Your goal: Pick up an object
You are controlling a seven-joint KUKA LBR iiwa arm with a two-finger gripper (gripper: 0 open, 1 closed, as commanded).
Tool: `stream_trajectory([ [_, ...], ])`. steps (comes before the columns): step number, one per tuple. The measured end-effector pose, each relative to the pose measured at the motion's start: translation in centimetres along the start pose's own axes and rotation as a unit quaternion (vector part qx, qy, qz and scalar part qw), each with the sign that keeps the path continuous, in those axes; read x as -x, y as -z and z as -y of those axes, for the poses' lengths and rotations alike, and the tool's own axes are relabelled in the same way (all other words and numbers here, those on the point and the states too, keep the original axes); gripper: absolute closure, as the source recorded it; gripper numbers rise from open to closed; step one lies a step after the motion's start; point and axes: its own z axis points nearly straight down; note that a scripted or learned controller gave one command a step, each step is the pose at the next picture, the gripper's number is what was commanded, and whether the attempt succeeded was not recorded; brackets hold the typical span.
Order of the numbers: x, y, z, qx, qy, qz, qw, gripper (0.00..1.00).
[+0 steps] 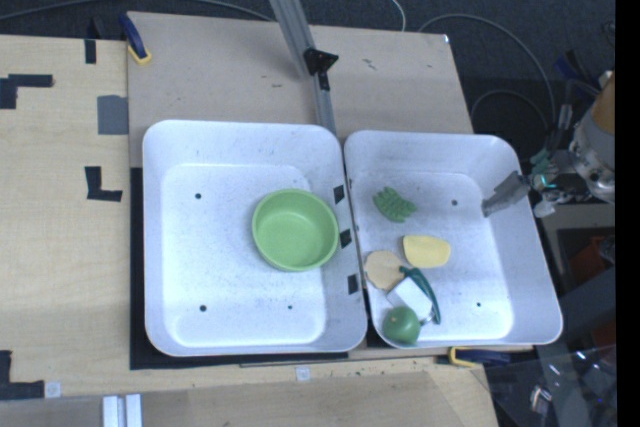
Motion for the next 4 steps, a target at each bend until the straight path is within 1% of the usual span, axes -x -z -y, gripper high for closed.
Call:
stream_trajectory([
  [1, 0.0, 0.0, 0.0, 0.000, 0.000, 0.000, 1.0000, 0.00],
  [2, -0.2, -6.4, 0.4, -0.003, -0.001, -0.001, 1.0000, 0.00],
  [3, -0.5, -12.2, -0.4, -0.003, 0.000, -0.001, 1.0000, 0.00],
  [4, -0.5, -15.4, -0.5, 0.001, -0.001, 0.000, 1.0000, 0.00],
])
